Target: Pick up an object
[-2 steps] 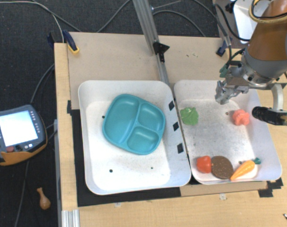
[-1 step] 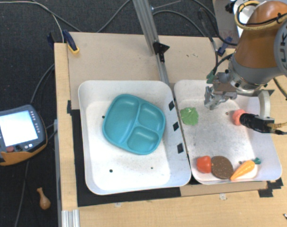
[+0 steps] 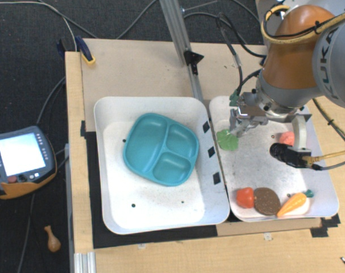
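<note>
- Reaching into the right bin point(image 3: 326, 201), the gripper point(image 3: 239, 127) hangs low over the bin's upper left corner, beside a green piece point(image 3: 228, 140).
- Finger spacing cannot be told from this angle; nothing is visibly held.
- Target: the green piece lies flat against the bin's left wall, touching or just beside the fingertips.
- Centre the fingers over the piece before closing; the wall leaves little room on that side.
- Alternatives: a tomato point(image 3: 245, 197), a brown disc point(image 3: 266, 201) and a carrot point(image 3: 294, 203) sit along the near edge.
- The left bin point(image 3: 113, 209) holds a teal divided plate point(image 3: 160, 149).
</note>
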Controlling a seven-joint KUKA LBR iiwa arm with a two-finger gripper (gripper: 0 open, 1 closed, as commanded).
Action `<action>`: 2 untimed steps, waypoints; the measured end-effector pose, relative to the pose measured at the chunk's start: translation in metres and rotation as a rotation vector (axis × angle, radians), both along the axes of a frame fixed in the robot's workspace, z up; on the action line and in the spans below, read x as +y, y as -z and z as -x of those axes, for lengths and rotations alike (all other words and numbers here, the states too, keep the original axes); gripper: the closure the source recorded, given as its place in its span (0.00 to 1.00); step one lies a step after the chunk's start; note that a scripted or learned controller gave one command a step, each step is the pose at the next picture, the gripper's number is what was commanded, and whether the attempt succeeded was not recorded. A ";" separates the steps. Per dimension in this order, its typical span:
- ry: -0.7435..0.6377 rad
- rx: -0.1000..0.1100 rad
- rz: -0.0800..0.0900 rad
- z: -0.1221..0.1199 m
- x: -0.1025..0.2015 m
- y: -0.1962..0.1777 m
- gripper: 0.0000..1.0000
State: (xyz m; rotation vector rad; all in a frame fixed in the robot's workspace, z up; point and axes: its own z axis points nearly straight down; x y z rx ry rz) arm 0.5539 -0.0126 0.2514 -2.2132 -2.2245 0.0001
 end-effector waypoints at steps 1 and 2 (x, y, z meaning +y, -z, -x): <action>0.001 0.001 0.001 0.012 0.050 0.009 1.00; -0.001 0.001 0.000 0.033 0.100 0.007 1.00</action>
